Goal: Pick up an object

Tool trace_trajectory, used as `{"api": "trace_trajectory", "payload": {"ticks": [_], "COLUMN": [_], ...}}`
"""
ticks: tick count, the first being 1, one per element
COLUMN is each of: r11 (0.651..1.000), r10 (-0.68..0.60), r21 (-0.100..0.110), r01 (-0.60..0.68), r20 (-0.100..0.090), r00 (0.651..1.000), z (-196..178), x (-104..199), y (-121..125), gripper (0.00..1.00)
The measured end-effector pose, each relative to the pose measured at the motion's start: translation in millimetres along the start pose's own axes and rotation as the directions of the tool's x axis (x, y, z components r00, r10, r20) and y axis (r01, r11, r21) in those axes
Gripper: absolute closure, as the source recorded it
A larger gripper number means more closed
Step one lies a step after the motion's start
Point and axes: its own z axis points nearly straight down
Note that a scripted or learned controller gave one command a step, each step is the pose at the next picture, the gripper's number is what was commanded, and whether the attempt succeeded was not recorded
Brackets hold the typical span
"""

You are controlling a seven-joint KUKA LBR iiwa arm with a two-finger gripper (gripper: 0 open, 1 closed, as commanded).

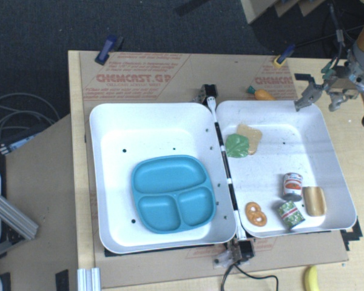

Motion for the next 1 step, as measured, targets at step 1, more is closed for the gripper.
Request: {"api": "trace_trajectory", "payload": {"ticks": [1], "r11": [1.000], "r10": [-0.001], "r21": [0.001], "r01": [0.001], "r20": [-0.001], "r00": [1.000], "z": [138.7], "x": [42.4], "y": [-26.2], "gripper": [0.00]}}
